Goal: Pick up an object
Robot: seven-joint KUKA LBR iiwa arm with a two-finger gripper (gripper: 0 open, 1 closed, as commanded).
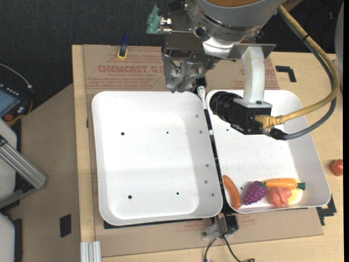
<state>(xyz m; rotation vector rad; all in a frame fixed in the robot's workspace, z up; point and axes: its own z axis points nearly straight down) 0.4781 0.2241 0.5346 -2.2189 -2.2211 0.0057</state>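
The grey arm (234,4) reached in from the top right, its orange band showing at the upper edge of the frame. Its tool (185,76) hung above the far rim of the left bin (109,146), close to the seam where the 2 bins met. The tool's state could not be told from this angle, and nothing could be seen between its tips.

A black camera unit (234,112) on a white bracket (254,75) hung from the wrist over the far part of the right bin (305,146), with a tan hose (311,107) and a dark cable curving away from it.

The things to pick lay crowded in the near corner of the right bin: a sausage (232,191) tilted against the left wall, a bunch of purple grapes (254,192) just beside it, a carrot (283,183) lying crosswise, and a pink toy (278,197) touching a yellow piece (295,197) beneath the carrot.

Both bins sat on a cardboard sheet (136,67) covering the tabletop. A small red thing (337,167) lay near the right edge, outside the bins.
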